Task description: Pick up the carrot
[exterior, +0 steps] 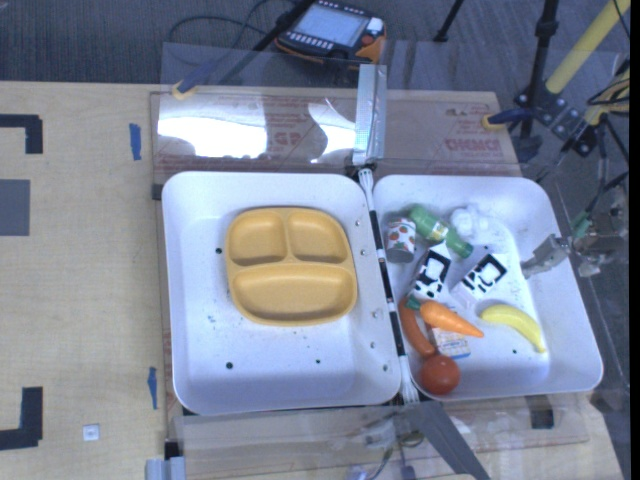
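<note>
So, the carrot is lying flat in the right bin, toward its near left part, with the pointy end aimed right. Nothing is gripping it, so I'd say the pick hasn't really started yet.

It's pretty crowded around it. A reddish sausage-looking thing sits right against its left end, a small box pokes out from under its near side, and a tomato is just nearer than that, by the bin's near edge. The banana is close by on the right, and two black-and-white patterned pieces sit just beyond the carrot, with a green item further back.

The end effector is at the far right side of the same bin, well apart from the carrot and not touching any of the toys as far as I can see. It's blurry there, so I can't tell if it's wide or narrow, but nothing is in it.

Over in the left bin there's just a yellow divided plate, not relevant. Both bins sit on the wooden worktop.

My read: everything's left to do, meaning move over, come down, grab, lift. The neighbours might get nudged.
</note>
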Available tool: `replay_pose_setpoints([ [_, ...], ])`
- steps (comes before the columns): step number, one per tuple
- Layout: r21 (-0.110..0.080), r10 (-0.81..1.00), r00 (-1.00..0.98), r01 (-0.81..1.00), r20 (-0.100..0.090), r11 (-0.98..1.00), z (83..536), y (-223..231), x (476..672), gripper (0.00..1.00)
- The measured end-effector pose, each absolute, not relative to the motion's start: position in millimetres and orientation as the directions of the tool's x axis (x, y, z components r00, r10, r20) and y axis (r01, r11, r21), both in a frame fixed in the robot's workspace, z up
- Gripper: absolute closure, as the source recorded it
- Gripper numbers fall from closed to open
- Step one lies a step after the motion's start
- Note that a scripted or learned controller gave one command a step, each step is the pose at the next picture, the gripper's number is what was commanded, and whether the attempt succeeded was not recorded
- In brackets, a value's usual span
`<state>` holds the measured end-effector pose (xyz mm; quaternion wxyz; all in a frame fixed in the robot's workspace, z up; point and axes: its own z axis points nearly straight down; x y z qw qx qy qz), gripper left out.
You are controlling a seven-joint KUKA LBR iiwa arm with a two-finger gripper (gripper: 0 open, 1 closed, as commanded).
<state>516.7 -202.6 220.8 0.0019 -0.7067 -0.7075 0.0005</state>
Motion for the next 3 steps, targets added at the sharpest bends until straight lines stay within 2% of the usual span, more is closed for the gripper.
replay_pose_setpoints([
  [1, -0.003, 0.999, 0.042, 0.999, 0.002, -0.042, 147.8, -152.4, 543.5, 0.00],
  [2, 0.000, 0.999, 0.043, 0.999, 0.001, -0.043, 157.8, -152.9, 544.2, 1.00],
  [3, 0.000, 0.999, 0.044, 0.999, 0.001, -0.044, 157.7, -152.9, 544.2, 0.00],
])
